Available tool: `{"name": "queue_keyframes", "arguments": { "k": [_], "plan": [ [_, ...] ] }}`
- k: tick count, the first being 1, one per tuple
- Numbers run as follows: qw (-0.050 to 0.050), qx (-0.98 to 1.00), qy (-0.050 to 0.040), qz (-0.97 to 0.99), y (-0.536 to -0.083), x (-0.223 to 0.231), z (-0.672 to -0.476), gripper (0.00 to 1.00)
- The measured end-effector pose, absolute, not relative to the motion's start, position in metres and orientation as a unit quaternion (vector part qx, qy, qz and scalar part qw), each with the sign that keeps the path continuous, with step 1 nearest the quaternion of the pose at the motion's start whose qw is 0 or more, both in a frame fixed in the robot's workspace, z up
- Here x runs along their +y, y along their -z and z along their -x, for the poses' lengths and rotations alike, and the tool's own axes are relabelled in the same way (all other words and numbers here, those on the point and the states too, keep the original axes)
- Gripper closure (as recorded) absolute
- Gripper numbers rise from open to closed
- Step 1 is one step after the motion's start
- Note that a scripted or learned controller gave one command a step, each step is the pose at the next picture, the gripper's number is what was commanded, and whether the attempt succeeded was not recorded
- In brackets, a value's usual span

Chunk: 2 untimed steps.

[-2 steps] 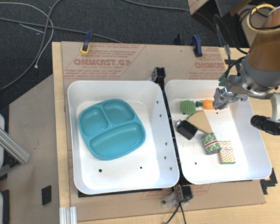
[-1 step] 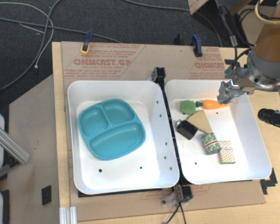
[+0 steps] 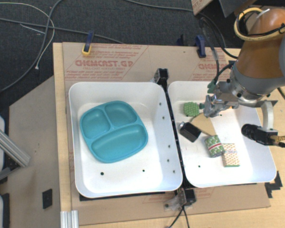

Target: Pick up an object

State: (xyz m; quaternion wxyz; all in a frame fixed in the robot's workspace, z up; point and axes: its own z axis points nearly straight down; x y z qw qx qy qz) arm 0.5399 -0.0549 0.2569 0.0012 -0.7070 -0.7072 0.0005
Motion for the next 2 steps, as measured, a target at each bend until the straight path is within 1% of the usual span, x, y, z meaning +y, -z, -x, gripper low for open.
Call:
{"name": "queue_keyframes", "arguments": {
  "k": [1, 2],
  "plan": [
    [0.001, -0.707, -0.0005, 0.707, -0.239, -0.010, -0.525, 1.00],
    [0.002, -0.708, -0.0008, 0.707, -0.235, 0.047, -0.503, 1.00]
  ]
}}
